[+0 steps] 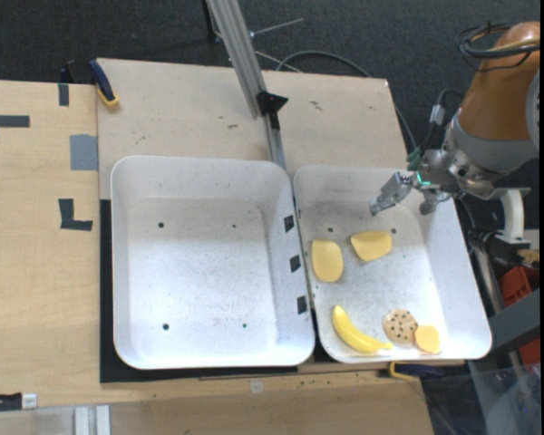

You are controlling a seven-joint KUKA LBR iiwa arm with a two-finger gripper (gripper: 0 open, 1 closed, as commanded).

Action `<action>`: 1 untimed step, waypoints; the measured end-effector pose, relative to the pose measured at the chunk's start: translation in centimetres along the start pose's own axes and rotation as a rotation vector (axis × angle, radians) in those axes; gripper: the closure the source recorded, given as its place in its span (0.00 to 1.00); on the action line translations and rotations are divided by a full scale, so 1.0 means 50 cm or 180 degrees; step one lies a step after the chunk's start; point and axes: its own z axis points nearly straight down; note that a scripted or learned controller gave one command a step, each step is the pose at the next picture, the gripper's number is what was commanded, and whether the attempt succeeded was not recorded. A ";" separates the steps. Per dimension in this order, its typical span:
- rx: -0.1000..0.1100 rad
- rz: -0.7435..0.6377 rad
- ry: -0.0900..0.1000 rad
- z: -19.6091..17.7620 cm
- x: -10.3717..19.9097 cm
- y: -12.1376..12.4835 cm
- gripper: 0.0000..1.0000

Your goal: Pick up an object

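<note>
The end effector [404, 194] is hanging empty over the right bin [453, 270]; its grip state, I cannot tell. The approach looks under way. Likely next: descending toward the wedge [371, 246], lying at 7 o'clock from it, smooth, yellow, beside a rounded slice [326, 260].

Arm [494, 98] enters from the right, orange band above the wrist, wrist angled down and left. Gripper [404, 192] hangs low with both fingers spread apart, nothing between them.
</note>
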 end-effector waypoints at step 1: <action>-0.0014 -0.0003 -0.0002 -0.005 0.000 0.002 0.00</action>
